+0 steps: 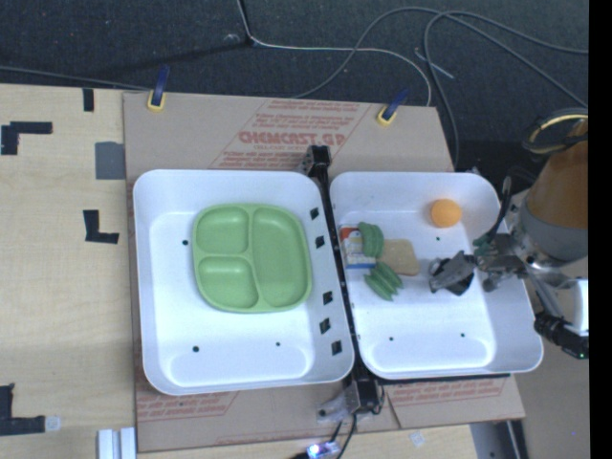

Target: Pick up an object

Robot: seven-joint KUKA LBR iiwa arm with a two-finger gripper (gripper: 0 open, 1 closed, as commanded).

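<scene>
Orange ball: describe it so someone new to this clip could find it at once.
Look in the right-hand white bin, at its far right corner. The orange ball lies there on its own, apart from the green and tan things near the divider. It is the only round, orange thing in either bin.

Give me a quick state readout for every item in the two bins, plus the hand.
Green divided plate: flat in the left bin, compartments bare.
Orange ball: resting loose in the right bin, near its far wall.
Green pieces: lying by the tan block, beside the divider.
Hand: low over the right bin, nothing visibly held.
</scene>
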